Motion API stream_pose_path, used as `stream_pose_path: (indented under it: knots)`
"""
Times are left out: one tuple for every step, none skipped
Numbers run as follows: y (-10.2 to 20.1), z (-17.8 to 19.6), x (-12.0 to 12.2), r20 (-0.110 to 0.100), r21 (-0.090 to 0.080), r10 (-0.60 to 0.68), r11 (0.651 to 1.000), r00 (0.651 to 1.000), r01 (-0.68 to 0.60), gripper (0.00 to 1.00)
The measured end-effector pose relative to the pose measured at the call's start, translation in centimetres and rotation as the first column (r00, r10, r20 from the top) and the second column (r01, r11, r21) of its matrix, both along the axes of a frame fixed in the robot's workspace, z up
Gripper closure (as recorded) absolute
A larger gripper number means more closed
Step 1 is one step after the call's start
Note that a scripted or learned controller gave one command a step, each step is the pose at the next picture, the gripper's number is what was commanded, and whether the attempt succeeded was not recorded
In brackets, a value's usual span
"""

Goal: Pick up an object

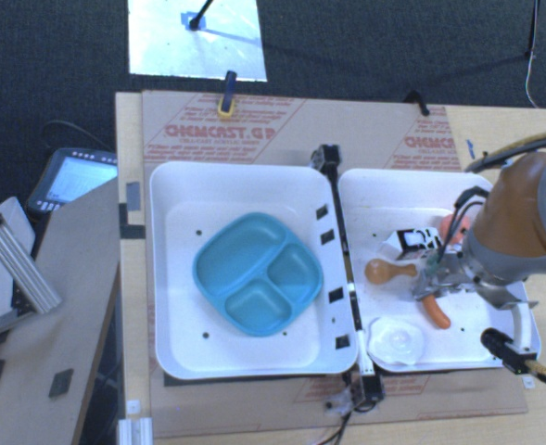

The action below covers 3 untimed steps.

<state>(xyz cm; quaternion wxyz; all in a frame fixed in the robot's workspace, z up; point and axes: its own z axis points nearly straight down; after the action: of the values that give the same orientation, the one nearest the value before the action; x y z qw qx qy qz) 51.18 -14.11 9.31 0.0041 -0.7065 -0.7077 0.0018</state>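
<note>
Two white bins sat side by side on the bench. The left bin [175, 248] held a blue plate [257, 274] with three sections, lying flat near the middle.

The arm [521, 221] reached in from the right, with its orange band over the right bin [384, 193]. The gripper [437, 281] hung low in that bin, close to the bin floor. I could not tell how its hand was set.

An orange carrot-shaped toy [437, 313] lay right by the gripper, on its near side. A brown wooden spoon [390, 271] lay just to the gripper's left. A black and white thing [417, 240] lay a little farther back, near the spoon. A round clear lid [399, 340] sat in the near left corner of the right bin. Nothing looked lifted off the bin floor.
</note>
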Motion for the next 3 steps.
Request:
stream_pose_path:
  knots:
    - [0.2,4.0,0.1,0.008,-0.003,0.003,1.0,1.0,-0.003,1.0]
    - [0.6,8.3,-0.4,0.009,-0.003,0.003,1.0,1.0,-0.003,1.0]
    - [0.4,14.4,0.3,0.012,-0.005,0.004,1.0,1.0,-0.004,1.0]
